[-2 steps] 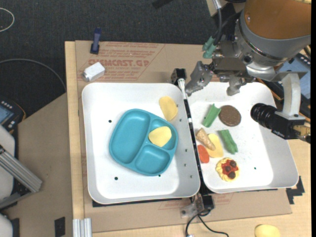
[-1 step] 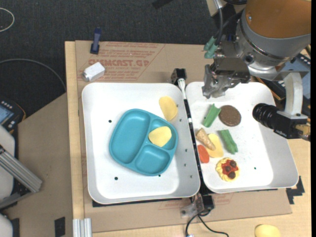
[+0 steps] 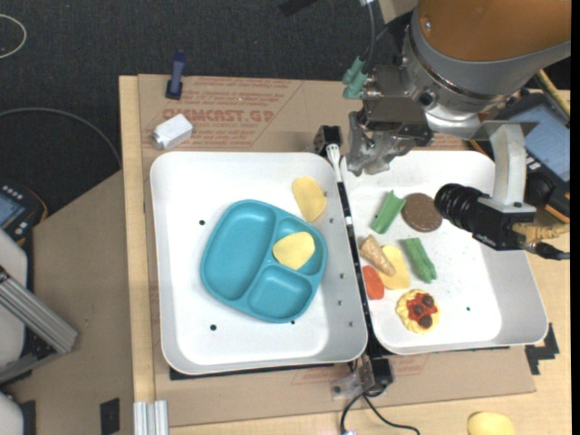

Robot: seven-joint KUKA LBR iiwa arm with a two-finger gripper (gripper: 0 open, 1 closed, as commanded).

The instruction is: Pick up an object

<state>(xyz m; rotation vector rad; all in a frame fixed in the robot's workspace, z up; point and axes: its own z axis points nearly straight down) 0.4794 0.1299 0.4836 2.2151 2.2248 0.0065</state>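
Observation:
My gripper (image 3: 367, 159) hangs over the far left corner of the right bin (image 3: 507, 308), just above the divide between the bins. Below and right of it lie a green pod (image 3: 388, 212) and a brown disc (image 3: 421, 213). Nearer the front are a tan wedge (image 3: 378, 256), a yellow piece (image 3: 397, 275), an orange piece (image 3: 372, 285), a second green piece (image 3: 420, 258) and a small toy pizza (image 3: 418, 310). Nothing shows held in the gripper.
The left bin (image 3: 172, 270) holds a teal divided plate (image 3: 237, 261) with a yellow item (image 3: 294, 249) on it; another yellow item (image 3: 309, 198) lies by the bin's right wall. A black cylinder (image 3: 462, 208) on the arm overhangs the right bin. A white block (image 3: 172, 131) sits behind.

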